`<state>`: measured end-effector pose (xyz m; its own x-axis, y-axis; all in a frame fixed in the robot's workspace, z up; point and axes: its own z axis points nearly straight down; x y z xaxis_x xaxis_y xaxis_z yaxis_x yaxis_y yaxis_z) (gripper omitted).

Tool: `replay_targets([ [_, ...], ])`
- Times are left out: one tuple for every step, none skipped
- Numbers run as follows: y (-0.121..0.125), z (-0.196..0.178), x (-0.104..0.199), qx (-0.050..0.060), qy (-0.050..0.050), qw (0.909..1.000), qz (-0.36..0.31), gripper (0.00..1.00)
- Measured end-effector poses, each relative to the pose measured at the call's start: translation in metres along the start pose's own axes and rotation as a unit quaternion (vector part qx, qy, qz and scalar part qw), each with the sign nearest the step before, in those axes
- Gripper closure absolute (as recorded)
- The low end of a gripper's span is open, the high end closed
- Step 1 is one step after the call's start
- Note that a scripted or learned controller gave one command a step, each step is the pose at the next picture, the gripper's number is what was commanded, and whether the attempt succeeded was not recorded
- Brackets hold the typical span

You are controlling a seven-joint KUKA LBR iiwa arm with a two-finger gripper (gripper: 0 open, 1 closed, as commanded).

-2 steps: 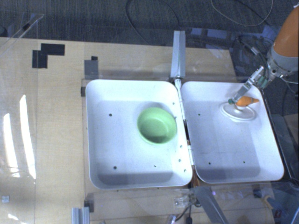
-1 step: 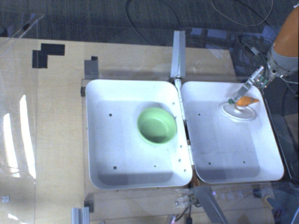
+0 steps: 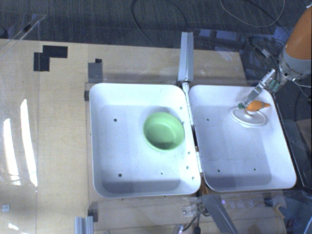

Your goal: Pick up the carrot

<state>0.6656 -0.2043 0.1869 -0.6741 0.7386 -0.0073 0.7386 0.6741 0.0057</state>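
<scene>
The worktop (image 3: 58, 130), of pale wood, was seen to carry two shallow white bins side by side, with black tape marks (image 3: 48, 56) near its far left corner. No brand, label or legible writing could be made out on any surface.

The left bin (image 3: 112, 174) held a green bowl (image 3: 164, 130), set upright near its middle. The right bin (image 3: 243, 165) held a small white plate (image 3: 249, 118) in its far right part, and the carrot (image 3: 257, 106) was found lying on that plate, toward the plate's far edge.

The arm (image 3: 298, 43) was seen reaching in from the right, its orange band above the wrist. The claw (image 3: 253, 100) was brought down at a slant right at the carrot's left end, touching it or very nearly so. The carrot lay just to the right of the claw tip, its long axis running roughly left to right across the view, the tip pointing right and slightly away. Whether the claw was released or clenched could not be told, as its end was too small and blurred. A grasp was judged to depend on the claw being centred over the carrot's body rather than its end.
</scene>
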Motion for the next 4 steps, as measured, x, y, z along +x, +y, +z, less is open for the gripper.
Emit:
replay_targets([
  [0.000, 0.000, 0.000, 0.000, 0.000, 1.0000, 0.000, 0.00],
  [-0.001, 0.082, 0.001, 0.003, 0.006, 0.9885, -0.151, 0.00],
  [-0.001, 0.085, 0.001, 0.001, 0.004, 0.9928, -0.120, 0.00],
  [-0.004, 0.083, 0.001, 0.002, 0.002, 0.9792, -0.203, 0.00],
])
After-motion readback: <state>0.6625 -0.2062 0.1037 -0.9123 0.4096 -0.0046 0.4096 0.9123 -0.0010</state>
